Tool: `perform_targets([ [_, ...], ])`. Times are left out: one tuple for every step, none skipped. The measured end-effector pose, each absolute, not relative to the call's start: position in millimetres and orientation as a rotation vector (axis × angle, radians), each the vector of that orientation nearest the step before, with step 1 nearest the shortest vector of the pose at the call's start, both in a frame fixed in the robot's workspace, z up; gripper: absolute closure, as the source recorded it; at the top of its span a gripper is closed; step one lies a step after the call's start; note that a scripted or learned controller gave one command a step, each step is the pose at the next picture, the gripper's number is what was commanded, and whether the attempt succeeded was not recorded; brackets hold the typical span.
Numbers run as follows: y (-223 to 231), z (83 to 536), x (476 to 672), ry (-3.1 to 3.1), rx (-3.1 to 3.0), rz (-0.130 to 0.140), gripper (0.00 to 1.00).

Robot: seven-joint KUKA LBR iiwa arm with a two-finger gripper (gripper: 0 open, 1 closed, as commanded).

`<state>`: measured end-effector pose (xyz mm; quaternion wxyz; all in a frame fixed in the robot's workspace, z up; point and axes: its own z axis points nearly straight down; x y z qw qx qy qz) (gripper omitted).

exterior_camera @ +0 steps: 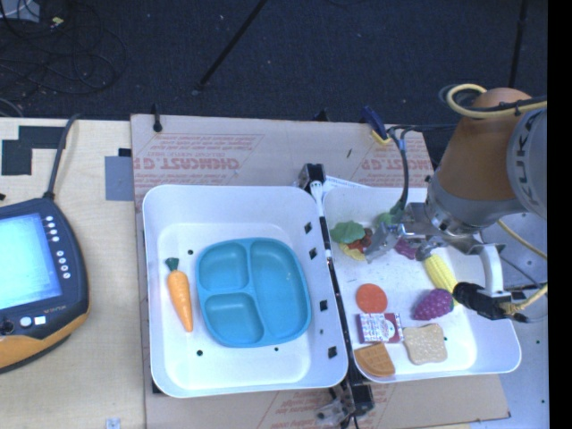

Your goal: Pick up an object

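My gripper (386,236) hangs low over the upper left part of the right bin (500,351). It is right beside a green leafy toy (348,233) and a small yellow and red piece (356,252). Just right of the gripper a purple piece (407,248) peeks out from under the wrist. A corn cob (439,271) and purple grapes (433,304) lie below the arm. Further front are a red round slice (372,298), a red packet (378,328), a slice of toast (424,344) and a brown biscuit (375,360).
The left bin (161,365) holds a blue divided plate (250,291) and an orange carrot (180,295) left of it. A divider (326,266) separates the bins. A tablet-like pendant (31,280) lies on the bench at far left. Cables hang by the arm at right.
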<state>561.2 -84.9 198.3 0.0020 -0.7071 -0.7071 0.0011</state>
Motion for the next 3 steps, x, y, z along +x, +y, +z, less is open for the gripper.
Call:
perform_targets([
  [-131.1, 104.2, 638.5, -2.229, -2.231, -0.013, 0.00],
  [-158.6, 97.7, 649.0, -2.221, -2.212, -0.016, 0.00],
  [-153.4, 99.2, 643.7, -2.231, -2.222, -0.014, 0.00],
])
